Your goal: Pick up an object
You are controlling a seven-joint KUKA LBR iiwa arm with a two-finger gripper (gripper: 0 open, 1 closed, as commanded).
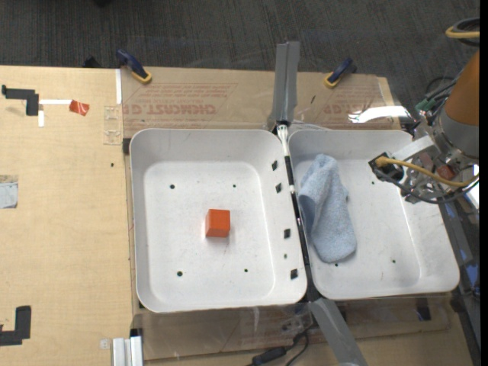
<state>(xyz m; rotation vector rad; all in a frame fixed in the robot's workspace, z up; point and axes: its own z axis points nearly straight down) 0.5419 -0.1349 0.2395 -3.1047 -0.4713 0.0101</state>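
Under it all, a wide brown bench (61, 204), cut off at the left and at the bottom. On it, two white bins side by side, touching along the middle: the left bin (175, 242) and the right bin (389, 239). At the right edge, the grey arm (463, 109) with its orange band, mostly cut off, leaning in over the right bin's right rim. In the right bin, a soft blue-grey cloth (328, 212), lumpy, lying close along the left wall, from near the back toward the front. Low over the right side of that bin, the gripper (428, 180), well apart from the cloth, lost among wires and hard to make out. Cannot tell if open or closed. In the left bin, one small orange block (218, 223), near the middle, a bit toward the front, touching no wall. On the bench's back edge, a left clamp (133, 65) and a right clamp (339, 72). Near the back left corner, a tiny red thing (78, 107), too small to tell.
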